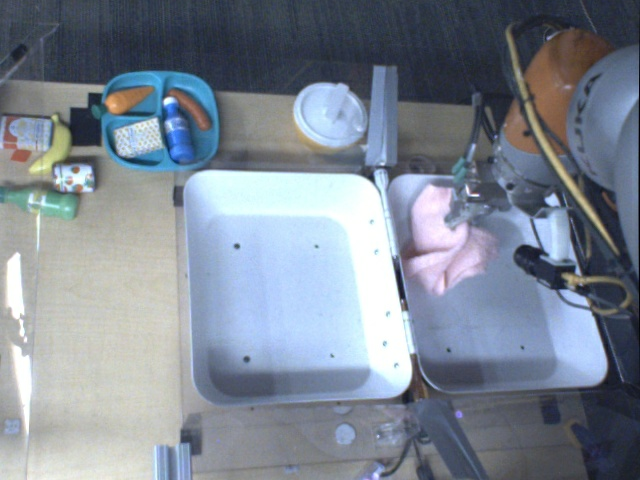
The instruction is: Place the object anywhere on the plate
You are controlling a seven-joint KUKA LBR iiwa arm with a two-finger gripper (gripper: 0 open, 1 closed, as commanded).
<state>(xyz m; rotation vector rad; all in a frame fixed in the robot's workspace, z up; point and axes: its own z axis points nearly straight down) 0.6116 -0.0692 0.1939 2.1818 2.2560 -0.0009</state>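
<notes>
Hovering my gripper (pixel 462 208) over the right bin (pixel 520 368), at the upper edge of the pink cloth (pixel 445 248). Whether anything is pinched I cannot tell; the tips are lost against the fabric.

Nearest: the pink cloth lies crumpled directly beneath and just left of me, bunched toward the bin's left wall. It sits slack on the floor, not lifted, so I judge the pick is not yet secured. Soft and folded, it will likely drape and may slip from a shallow pinch.

Next out: the left bin (pixel 290 368), across the divider, wide white floor.

Farther, beyond the bins on the tabletop (pixel 90 318): a white lidded cup (pixel 331 115) above the divider, then a teal divided plate (pixel 205 148) carrying toy food and a small blue bottle (pixel 178 131). Farthest left, a banana (pixel 55 146), a small can (pixel 73 177) and a green bottle (pixel 40 203).

The teal plate looks the likely target, well apart from me, reached only by crossing the whole left bin. Its compartments are already crowded.
</notes>
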